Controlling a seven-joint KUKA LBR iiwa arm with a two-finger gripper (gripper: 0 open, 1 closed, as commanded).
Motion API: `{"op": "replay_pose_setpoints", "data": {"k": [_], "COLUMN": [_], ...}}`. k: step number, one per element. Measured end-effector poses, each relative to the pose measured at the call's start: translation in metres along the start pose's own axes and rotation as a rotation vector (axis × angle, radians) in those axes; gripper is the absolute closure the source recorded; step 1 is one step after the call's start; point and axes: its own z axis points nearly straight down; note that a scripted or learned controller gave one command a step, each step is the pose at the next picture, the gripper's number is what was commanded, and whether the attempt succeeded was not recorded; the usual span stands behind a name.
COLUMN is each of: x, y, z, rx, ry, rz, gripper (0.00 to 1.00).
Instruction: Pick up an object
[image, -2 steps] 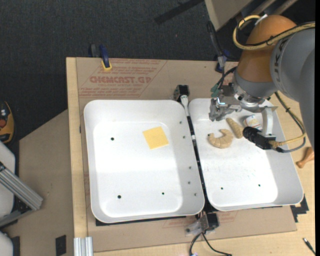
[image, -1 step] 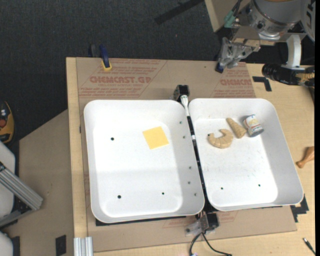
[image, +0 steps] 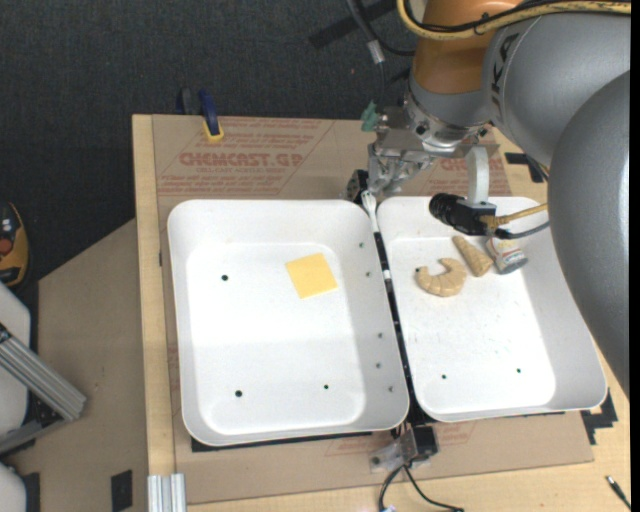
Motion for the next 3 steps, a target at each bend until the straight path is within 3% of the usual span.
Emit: {"op": "replay_pose_setpoints", "data": {"k": [1,3], "x": [-0.019,-0.046], "y": [-0.089,-0.143], "z": [0.076,0.071], "rx": [0.006,-0.006], "ry": [-0.001,0.000], "rz": [0.008,0.006], "gripper": [1.00,1.00]}}
